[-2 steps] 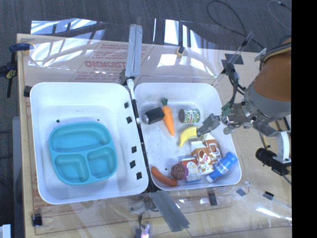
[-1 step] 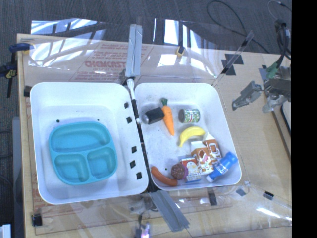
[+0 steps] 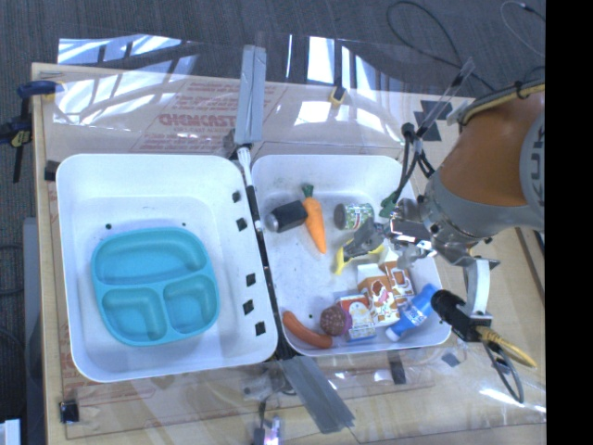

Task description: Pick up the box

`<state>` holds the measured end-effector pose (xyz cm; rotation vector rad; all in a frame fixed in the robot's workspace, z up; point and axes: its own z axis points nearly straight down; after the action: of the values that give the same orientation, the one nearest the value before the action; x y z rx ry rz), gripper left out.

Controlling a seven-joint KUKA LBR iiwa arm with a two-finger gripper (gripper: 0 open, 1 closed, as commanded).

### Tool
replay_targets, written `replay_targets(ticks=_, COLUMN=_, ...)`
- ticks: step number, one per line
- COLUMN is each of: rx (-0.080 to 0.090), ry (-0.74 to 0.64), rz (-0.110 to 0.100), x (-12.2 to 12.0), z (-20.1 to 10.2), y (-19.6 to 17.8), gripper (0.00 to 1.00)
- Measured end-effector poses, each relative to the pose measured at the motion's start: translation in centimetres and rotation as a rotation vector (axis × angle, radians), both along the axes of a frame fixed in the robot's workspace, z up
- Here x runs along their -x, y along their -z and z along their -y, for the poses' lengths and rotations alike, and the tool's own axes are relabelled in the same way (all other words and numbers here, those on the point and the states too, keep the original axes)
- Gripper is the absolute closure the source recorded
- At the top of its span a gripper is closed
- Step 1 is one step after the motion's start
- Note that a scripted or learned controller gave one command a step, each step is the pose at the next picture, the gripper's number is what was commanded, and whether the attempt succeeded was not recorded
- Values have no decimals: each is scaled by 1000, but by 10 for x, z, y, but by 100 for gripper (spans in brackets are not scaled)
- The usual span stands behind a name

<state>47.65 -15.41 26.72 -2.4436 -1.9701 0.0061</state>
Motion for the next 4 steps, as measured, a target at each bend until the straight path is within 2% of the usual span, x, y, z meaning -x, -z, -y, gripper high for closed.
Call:
replay_targets(ticks=1, rx=-1, ry=194, rz=-2, x=1, z=-13, y=125, gripper=0)
replay_targets(ticks=2, rx=4, ry=137, rz=6, x=0, z=-43, y=175, gripper=0)
replay_targets(ticks=3, rx=3, ry=128, rz=13, x=-4, z=-44, y=164, gripper=100)
replay_targets(ticks=4, rx=0, ry=-193, rz=5, x=-1, z=-13, y=28, gripper=100)
